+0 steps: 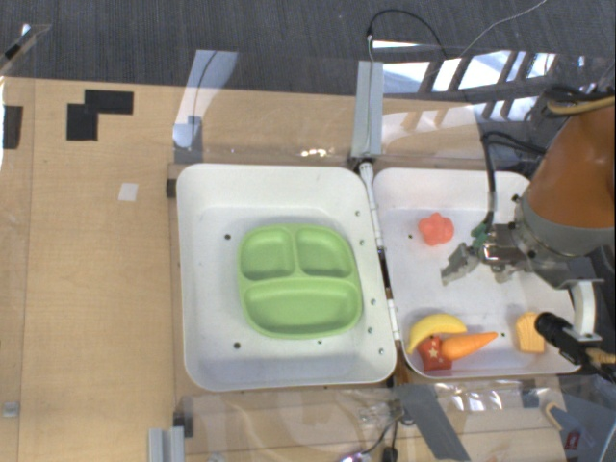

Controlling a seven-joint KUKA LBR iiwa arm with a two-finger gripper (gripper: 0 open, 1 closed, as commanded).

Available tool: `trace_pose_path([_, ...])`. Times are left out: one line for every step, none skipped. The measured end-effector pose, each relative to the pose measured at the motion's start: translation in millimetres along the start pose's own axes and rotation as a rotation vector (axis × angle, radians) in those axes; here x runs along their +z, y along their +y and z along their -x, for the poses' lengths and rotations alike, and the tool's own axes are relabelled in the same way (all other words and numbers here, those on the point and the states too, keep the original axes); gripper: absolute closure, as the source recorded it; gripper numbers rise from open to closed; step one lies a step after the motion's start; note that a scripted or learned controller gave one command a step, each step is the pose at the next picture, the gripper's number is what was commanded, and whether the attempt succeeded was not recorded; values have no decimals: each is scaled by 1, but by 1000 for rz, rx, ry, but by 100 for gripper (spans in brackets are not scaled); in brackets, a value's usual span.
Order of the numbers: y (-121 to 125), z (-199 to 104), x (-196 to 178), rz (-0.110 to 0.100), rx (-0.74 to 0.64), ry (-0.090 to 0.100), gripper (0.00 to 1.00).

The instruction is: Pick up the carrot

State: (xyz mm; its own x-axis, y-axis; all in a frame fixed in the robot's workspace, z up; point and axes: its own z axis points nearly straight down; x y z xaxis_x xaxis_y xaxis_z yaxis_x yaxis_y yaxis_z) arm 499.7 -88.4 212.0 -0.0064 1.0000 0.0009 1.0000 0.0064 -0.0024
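Your grey arm (568,186), with its orange band above the wrist, reached in from the right over the right-hand white bin (404,186) on the wooden desk (87,287). The end effector (462,261) hung over the middle of that bin, its fingers spread apart and gripping nothing; one dark finger (454,266) pointed down and to the left, toward the bin floor.

The carrot (469,344) you were after lay at the bin's front edge, tip pointing right, well apart from the end effector and below it in the view. It rested against a yellow banana (431,327) that curved just above its thick end, and a small red piece (434,353) sat touching that same end, tucked into the front left corner of the bin. A yellow block (529,333) stood near the carrot's tip, partly behind a black part of the arm. A pink-red fruit (436,229) lay alone nearer the back of the bin, just to the left of the end effector.

In the left bin (207,258), a green divided plate (299,280) sat in the middle, with two small compartments at the back and one wide one at the front. Black cables (404,22) looped behind the bins.
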Motion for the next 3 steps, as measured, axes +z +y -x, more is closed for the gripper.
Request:
trace_pose_path([69,-23,-54,4,17,-1,0])
trace_pose_path([-6,38,-76,3,90,-2,0])
trace_pose_path([-12,112,12,0,-3,-1,0])
